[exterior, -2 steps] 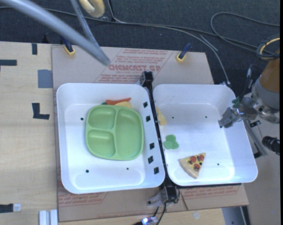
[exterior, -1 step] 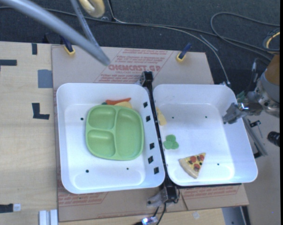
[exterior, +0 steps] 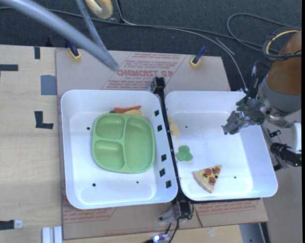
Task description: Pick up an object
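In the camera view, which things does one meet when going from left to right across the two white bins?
green divided plate → green toy piece → pizza slice → end effector

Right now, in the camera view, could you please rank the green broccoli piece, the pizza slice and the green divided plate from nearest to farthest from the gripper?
Measured from the gripper, over the right bin's far right part:
1. Broccoli piece, near the right bin's left wall.
2. Pizza slice, in the right bin's near part; only slightly farther, nearly too close to call.
3. Green divided plate, in the left bin, clearly farthest.
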Motion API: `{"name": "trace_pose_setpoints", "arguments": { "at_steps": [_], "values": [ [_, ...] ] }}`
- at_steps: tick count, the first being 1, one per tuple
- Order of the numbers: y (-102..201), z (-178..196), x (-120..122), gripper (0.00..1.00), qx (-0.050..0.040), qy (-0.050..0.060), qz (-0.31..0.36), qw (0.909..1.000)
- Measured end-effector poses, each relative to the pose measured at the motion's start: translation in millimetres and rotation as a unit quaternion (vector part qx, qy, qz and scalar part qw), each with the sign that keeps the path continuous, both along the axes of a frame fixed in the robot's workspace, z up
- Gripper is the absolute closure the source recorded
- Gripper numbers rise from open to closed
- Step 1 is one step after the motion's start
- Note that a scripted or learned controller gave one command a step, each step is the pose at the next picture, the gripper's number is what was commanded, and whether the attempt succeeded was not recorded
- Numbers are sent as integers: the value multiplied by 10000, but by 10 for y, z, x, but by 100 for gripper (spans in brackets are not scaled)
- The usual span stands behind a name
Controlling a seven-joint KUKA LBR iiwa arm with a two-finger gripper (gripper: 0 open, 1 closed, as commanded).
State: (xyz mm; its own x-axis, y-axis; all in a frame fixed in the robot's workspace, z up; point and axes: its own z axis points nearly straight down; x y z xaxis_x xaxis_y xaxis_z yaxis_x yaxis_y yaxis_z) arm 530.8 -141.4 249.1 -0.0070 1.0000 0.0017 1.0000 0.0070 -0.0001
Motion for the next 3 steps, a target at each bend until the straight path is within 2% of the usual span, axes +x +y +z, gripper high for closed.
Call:
{"name": "trace_pose_setpoints", "arguments": {
  "at_steps": [2, 3],
  "values": [
    [991, -263, -175, 100, -5, 15, -12, 10000],
    [1445, -315, -153, 100, -4, 13, -9, 10000]
  ]
}}
